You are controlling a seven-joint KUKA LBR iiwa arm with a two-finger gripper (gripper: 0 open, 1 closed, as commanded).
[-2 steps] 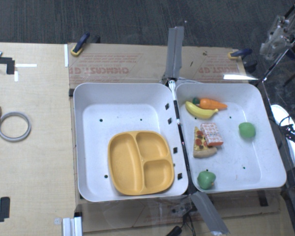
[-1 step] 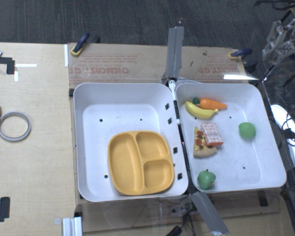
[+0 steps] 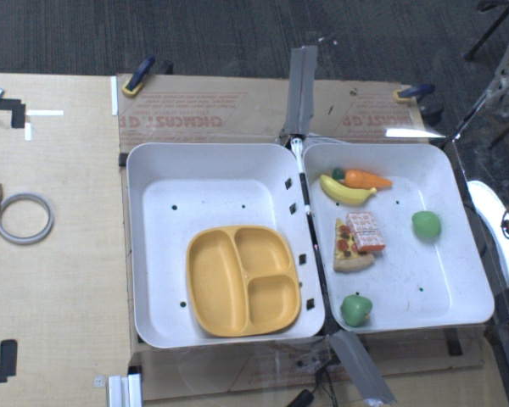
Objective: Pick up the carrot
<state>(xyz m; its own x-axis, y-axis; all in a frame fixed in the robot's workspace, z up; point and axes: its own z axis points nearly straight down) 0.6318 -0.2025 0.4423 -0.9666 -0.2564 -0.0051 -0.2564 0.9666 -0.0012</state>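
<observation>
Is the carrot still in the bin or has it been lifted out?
In the bin. The carrot lies flat on the floor of the right bin, near its far wall, touching the banana.

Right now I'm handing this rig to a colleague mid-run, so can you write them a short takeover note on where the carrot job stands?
Gripper: nothing to report on it from the camera view; treat its state as unknown.
Carrot: lies at the back of the right bin, touching the banana just in front of it.
Also in that bin: a pizza slice with a small red-and-white box on it, a green ball and a green pepper-like toy.
Left bin: holds a yellow divided plate.
Done: nothing; the carrot is not lifted.
Left: reach, grasp and lift the carrot, minding the banana against it.
</observation>
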